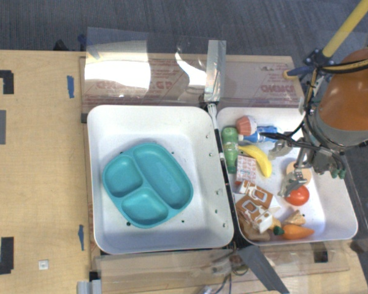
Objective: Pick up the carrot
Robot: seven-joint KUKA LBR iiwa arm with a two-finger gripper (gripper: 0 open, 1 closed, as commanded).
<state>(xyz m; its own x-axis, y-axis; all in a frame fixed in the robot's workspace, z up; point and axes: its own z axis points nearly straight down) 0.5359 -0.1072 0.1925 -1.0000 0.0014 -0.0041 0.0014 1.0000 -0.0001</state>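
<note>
At the near edge of the right bin, the carrot is seen lying on its side, its tip toward the right and its blunt end touching a small yellow-and-white toy. Just left of these a waffle-patterned piece is propped against the bin's left wall, probably where it slid when the toys were tipped in. A tomato sits just beyond the carrot, apart from it.

The tool is seen directly above the tomato, hung from the grey arm that is brought in from the right. Whether the tool is spread or closed cannot be told; its tip merges with a pale shape just above the tomato, and nothing can be made out as held. It is judged to be placed over the tomato rather than the carrot, so a shift toward the near edge would be needed before a grasp.

Farther back, a banana, a green bottle and a red-and-white item are crowded toward the bin's far left corner. A blue thing beside them is half covered by cables and cannot be identified.

In the left bin a teal divided plate is set near the middle. The orange band is cut off by the frame, and the tabletop is seen to the left.
</note>
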